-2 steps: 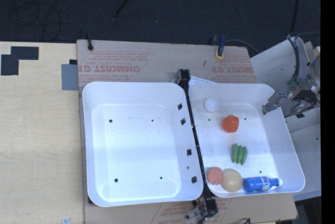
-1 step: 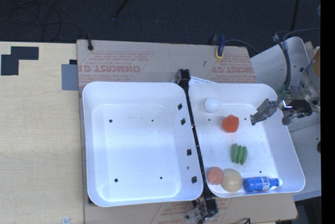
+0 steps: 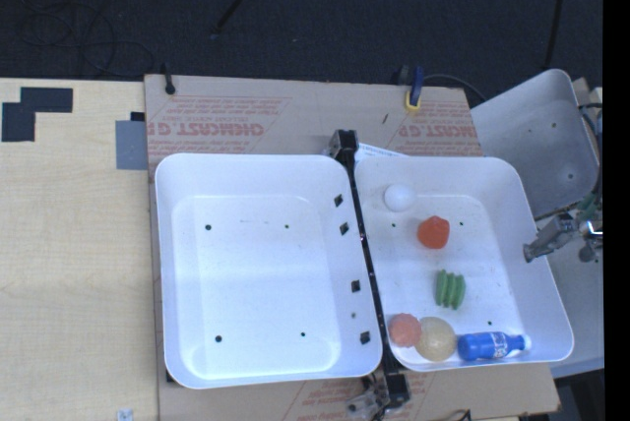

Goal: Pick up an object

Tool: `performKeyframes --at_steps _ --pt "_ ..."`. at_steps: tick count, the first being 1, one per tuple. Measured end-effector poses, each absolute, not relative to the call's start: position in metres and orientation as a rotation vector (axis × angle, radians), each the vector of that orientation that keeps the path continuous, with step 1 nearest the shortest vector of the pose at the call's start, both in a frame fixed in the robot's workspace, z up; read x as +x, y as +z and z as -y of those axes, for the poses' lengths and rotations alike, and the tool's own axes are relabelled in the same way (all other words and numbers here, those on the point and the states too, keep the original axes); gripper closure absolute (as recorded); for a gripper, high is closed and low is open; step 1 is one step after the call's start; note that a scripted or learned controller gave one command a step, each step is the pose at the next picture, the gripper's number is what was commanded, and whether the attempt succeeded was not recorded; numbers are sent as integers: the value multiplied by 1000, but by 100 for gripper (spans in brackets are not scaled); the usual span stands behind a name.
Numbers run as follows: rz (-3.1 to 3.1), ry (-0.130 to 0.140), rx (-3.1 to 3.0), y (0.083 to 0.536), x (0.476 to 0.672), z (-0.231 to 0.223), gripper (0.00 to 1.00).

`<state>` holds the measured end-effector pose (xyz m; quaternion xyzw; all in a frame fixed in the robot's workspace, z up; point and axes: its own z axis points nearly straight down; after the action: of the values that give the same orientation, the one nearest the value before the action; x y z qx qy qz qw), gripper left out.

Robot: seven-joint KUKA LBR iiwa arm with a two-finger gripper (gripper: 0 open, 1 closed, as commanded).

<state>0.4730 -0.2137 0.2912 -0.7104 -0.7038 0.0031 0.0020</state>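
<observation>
Pincer beside right bin's edge, grip state unclear, red ball well apart.

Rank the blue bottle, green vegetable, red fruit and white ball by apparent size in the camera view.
1. blue bottle
2. green vegetable and red fruit, too alike to separate
3. white ball, only slightly smaller
</observation>
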Motion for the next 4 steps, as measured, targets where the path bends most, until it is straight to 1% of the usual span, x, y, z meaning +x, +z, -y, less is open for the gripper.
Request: performKeyframes --at_steps 1,2,4 --pt "2210 10 -2209 115 472 211 0" --pt "2216 1 -2222 124 475 213 0" --pt "2216 2 -2222 124 475 213 0"
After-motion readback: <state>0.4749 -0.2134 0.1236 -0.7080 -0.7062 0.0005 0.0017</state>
